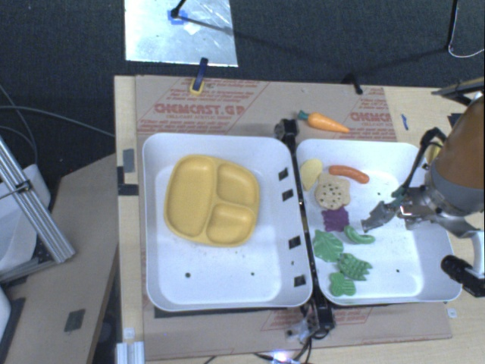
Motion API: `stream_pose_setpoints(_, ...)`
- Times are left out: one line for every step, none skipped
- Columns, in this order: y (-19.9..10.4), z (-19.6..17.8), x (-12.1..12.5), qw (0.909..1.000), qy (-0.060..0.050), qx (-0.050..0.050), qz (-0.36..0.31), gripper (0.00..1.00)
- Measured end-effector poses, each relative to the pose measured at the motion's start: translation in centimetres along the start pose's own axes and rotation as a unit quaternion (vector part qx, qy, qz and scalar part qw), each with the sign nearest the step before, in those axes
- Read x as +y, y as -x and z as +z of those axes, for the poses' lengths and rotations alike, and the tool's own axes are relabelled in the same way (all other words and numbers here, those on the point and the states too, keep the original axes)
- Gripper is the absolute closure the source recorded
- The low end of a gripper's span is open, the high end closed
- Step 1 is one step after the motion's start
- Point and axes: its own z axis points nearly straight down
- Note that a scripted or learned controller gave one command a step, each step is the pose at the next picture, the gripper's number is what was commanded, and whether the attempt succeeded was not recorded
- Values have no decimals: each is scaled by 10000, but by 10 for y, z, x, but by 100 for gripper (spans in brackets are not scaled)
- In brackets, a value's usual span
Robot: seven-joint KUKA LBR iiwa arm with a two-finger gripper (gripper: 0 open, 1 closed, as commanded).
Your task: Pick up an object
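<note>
Two shallow white bins sit side by side on the bench (250, 97). The left bin (220, 279) carries a yellow divided plate (212, 199) lying flat toward its upper middle. The right bin (394, 279) holds a cluster of toy foods along its left half: a pale yellow piece (310, 173) at the top, an orange sausage (348, 174) just right of it, a round speckled cookie (332, 193) below them, a purple piece (335, 218) touching the cookie's lower edge, a small green pepper (359, 237) to its right, and three green leafy pieces (341, 264) nearer the front wall. An orange carrot (324, 122) lies on the bench beyond the right bin, outside it. The arm (458, 173) reaches in from the right, and its gripper (375, 218) hangs low over the right bin, just beside the green pepper; whether its tip touches the pepper or how its jaws stand cannot be told at this angle, and nothing is visibly held.
</note>
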Motion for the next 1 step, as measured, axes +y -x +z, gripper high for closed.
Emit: stream_pose_setpoints(-36, 89, -3, 10000, -39, 17, -19, 0)
